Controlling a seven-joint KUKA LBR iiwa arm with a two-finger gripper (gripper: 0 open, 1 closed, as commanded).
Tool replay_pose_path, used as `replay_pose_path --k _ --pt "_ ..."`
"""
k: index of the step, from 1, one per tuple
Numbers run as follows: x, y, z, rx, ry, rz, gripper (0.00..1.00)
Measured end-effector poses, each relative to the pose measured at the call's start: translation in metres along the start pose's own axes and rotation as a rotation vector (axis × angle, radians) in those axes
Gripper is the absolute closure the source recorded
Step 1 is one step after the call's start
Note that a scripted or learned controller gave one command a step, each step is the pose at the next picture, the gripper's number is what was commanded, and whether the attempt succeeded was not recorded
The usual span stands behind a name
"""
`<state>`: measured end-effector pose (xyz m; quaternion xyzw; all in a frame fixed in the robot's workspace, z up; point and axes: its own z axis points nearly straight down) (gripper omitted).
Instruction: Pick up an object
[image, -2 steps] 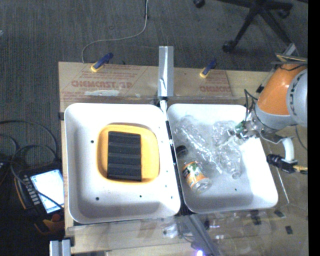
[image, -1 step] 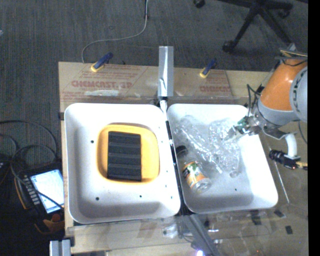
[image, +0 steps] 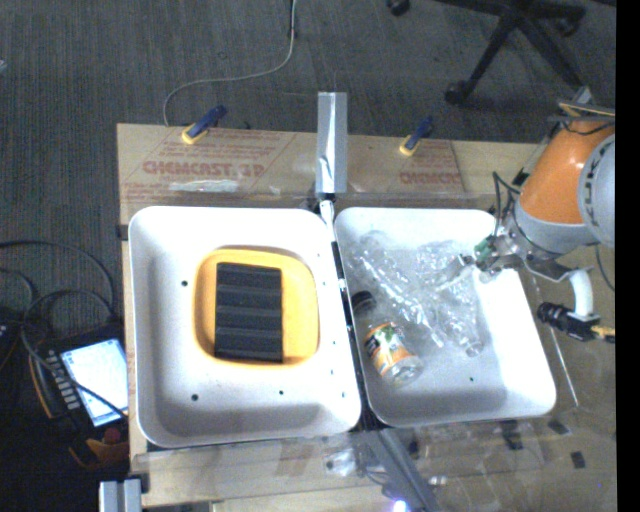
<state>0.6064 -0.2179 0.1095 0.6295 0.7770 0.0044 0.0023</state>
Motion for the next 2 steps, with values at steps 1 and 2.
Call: replay_pose_path --k 1,2 --pt "0.011 -0.055 0.015 -0.010 -0.003 -0.079 0.00" --pt "0.041 0.004 -0.055 0.008 -0.002 -0.107 0.00"
